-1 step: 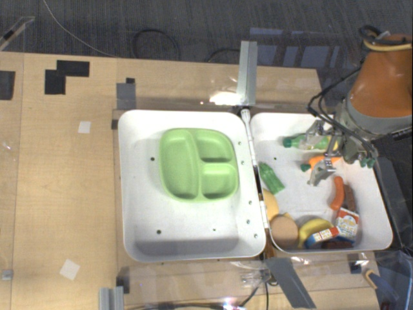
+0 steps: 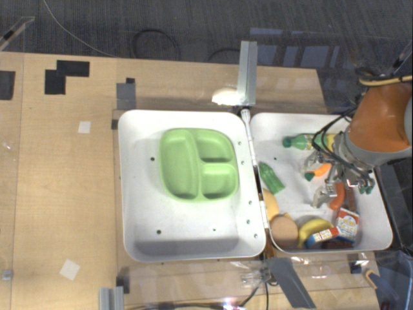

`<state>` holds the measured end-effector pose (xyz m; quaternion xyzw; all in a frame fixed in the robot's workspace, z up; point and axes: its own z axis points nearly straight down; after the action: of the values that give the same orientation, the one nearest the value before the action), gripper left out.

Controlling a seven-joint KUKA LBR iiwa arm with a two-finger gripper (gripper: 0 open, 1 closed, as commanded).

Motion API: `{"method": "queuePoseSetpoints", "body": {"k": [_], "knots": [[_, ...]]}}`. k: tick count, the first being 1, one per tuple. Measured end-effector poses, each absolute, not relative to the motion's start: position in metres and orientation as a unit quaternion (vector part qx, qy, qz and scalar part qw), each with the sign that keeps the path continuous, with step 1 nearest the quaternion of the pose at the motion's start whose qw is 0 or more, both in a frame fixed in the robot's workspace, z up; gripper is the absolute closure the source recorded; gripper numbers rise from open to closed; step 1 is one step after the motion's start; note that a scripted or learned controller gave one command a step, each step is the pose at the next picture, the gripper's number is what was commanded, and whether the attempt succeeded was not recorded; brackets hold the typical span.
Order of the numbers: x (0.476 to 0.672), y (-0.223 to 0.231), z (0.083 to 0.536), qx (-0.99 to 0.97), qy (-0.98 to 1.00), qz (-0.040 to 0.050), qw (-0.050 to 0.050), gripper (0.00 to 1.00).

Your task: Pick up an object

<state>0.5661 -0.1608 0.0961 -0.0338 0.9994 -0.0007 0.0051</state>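
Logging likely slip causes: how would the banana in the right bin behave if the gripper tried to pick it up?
The banana is curved and smooth, so it may rock or slip between fingers. It looks like a toy, probably light and stiff. It lies packed against the round brown item and a small box, so a push would likely shift those.

End effector (image 2: 330, 189) above cluttered right bin (image 2: 284, 124)
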Motion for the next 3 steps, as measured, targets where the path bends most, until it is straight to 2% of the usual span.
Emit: {"method": "queuePoseSetpoints", "body": {"k": [1, 2, 3], "knots": [[0.567, -0.175, 0.089, -0.024, 1.000, -0.0009, 0.006, 0.00], [0.538, -0.175, 0.090, -0.021, 1.000, -0.0016, 0.007, 0.00], [0.609, -0.183, 0.088, 0.041, 0.999, -0.0004, 0.007, 0.00]]}}
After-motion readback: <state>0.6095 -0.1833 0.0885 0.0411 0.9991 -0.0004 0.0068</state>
